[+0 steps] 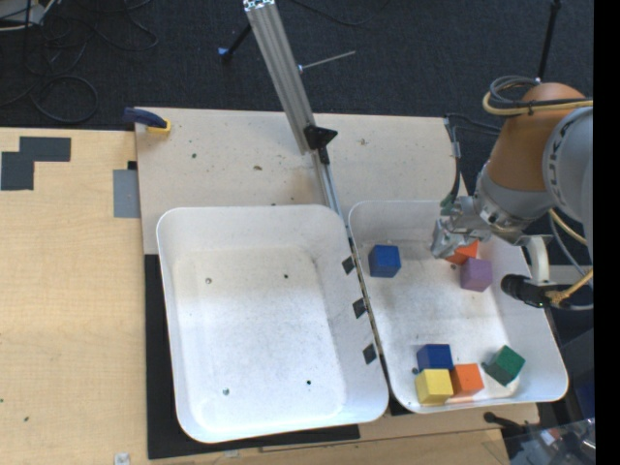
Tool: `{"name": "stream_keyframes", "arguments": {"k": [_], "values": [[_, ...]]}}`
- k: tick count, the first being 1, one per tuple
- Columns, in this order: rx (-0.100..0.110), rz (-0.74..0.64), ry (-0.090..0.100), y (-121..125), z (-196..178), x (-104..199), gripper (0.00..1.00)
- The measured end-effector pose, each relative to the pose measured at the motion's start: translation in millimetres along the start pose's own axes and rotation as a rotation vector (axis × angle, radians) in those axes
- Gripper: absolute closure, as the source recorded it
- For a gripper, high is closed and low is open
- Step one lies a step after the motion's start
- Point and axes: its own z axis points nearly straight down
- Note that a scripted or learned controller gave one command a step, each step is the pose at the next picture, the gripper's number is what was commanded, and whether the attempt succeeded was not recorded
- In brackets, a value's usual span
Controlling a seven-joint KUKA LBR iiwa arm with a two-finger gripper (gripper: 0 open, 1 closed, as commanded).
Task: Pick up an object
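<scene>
Yellow cube (434, 386) sits nearest, right bin (542, 384); gripper (453, 243) down at far-right orange block (467, 251), grasp step; finger state unreadable; next: confirm pinch, lift straight.

Seven small blocks lie in the right-hand bin (542, 376): a blue block (385, 260) sits alone near the bin's upper left, while an orange-red block (466, 252) and a pale purple block (476, 274) touch each other at the upper right, the orange-red one partly hidden. Along the bin's lower edge, a dark blue block (435, 357), a yellow block (434, 386) and an orange block (467, 379) cluster tightly together. A green block (505, 364) rests tilted just to their right.
</scene>
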Motion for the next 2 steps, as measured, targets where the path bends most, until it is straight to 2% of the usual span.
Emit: {"name": "stream_keyframes", "arguments": {"k": [1,2], "values": [[-0.008,-0.001,-0.002,4,-62,4,1.0],[-0.007,-0.001,-0.001,4,-101,2,1.0]]}}
